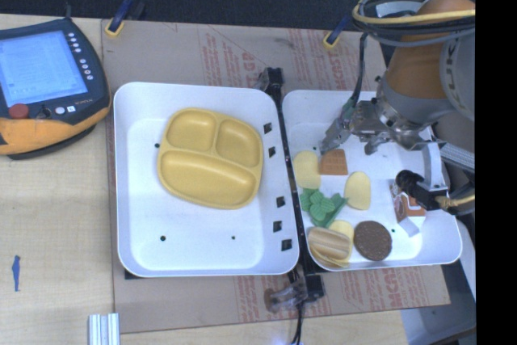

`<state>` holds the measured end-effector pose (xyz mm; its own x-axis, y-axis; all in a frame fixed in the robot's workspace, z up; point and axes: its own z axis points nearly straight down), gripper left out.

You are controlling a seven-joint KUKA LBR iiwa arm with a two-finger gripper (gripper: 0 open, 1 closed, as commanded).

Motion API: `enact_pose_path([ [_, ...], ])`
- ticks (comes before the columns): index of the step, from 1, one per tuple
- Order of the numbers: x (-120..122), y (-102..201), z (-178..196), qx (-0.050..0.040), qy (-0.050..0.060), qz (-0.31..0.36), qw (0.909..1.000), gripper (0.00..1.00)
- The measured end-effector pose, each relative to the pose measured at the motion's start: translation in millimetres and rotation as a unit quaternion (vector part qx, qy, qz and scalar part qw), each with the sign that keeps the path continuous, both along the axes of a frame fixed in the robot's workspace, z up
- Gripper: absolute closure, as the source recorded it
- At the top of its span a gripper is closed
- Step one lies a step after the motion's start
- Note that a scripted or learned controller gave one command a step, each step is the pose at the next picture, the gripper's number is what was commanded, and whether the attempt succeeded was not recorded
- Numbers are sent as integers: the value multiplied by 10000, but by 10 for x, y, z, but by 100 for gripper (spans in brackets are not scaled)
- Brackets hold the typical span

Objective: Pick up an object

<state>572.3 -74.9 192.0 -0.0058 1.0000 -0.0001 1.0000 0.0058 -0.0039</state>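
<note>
Bright, even overhead light, mild glare on the white bins [129, 174], soft shadows, slightly soft focus throughout.

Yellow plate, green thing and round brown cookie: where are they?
Yellow plate [212, 157]: camera view, on the ridge between its compartments, in the left bin.
Green thing [325, 207]: camera view, on its middle, in the right bin.
Brown cookie [373, 240]: camera view, on the centre of its flat top.

Red lettering is running in rows across the brown cardboard sheet [234, 52] lying under the two bins, but it is too faint and small to read. The handheld control pad [44, 85] is showing a lit screen with illegible lines.
</note>
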Motion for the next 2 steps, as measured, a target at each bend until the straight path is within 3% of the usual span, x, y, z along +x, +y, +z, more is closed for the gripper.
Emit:
enact_pose_path([
  [1, 251, -258, -935, -1, 40, -21, 10000, 0],
  [2, 353, -561, -1002, -11, -12, -22, 10000, 0],
])
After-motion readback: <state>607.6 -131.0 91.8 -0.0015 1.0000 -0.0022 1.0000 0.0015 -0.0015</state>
